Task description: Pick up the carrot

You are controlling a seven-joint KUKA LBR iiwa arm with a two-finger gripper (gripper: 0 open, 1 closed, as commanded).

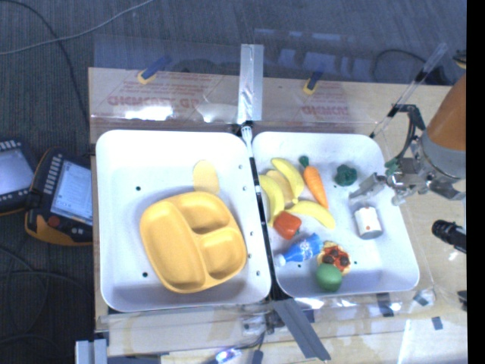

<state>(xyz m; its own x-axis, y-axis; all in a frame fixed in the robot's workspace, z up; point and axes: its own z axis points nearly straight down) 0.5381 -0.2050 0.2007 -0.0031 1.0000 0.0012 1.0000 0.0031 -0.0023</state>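
The carrot (315, 186) is orange with a green top. It lies in the right bin (394, 275), slanting from upper left to lower right, and rests against the bananas (282, 188). My gripper (377, 183) hangs over the right side of that bin, to the right of the carrot and apart from it. It sits between a small dark green piece (346, 175) and a white can (367, 221). Nothing shows in its grasp.
The right bin also holds a red fruit (286, 224), a blue bottle (301, 250), a speckled toy (334, 255) and a green ball (329, 277). In the left bin (121, 165) lie a yellow divided tray (193, 249) and a yellow disc (205, 177).
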